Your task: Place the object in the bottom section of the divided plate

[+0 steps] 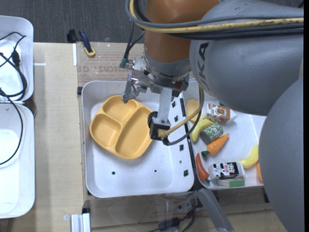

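Banana (195, 111) — half hidden behind arm

This looks like a robotics lab. A pale wooden bench (53, 129) carries shallow white bins (130, 185) over taped cardboard (104, 64), with loose black cables (12, 76) at the left. Toy food, such as a plastic carrot (216, 145) and banana (202, 127), lies with a yellow divided plate (120, 127) under a big grey and orange robot arm (217, 47).
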You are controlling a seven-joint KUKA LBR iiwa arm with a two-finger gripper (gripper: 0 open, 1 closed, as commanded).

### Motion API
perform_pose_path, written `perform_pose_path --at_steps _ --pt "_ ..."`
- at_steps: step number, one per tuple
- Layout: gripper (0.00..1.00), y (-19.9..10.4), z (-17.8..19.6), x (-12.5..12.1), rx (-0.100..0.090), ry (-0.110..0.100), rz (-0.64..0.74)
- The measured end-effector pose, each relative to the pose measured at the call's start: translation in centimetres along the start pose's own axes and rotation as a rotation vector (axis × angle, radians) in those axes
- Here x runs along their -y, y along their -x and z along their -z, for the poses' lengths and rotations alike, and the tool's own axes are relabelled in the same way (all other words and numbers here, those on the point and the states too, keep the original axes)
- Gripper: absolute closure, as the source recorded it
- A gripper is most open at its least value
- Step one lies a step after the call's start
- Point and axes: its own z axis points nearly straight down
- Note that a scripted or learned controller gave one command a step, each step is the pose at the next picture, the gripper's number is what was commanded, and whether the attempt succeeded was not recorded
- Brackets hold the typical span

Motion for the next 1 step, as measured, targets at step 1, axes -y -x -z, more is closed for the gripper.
perform_pose_path --at_steps 1 --pt "1.00 -0.03 0.33 -0.12 0.011 -0.007 0.002"
